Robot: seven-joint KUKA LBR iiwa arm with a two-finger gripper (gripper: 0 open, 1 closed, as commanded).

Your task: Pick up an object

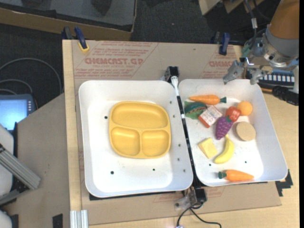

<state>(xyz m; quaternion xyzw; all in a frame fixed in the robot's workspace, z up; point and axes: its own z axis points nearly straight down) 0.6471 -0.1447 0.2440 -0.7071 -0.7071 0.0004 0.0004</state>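
The right bin [270, 141] holds several toy foods: a carrot [205, 99] at the far side, a green item [192, 109], a red and white box [210, 116], a red tomato [232, 113], an orange [245, 108], purple grapes [223, 127], a round beige disc [245, 131], a yellow cheese wedge [207, 147], a banana [225, 152] and a second carrot [236, 175] near the front. My gripper [242, 76] hangs over the bin's far rim, above and behind the orange. It is open, with nothing between its fingers.
The left bin [90, 127] holds a yellow divided plate [140, 128]. A black clip [171, 72] sits at the far end of the seam between the bins. Blue clamps [82, 39] grip the bench's back edge.
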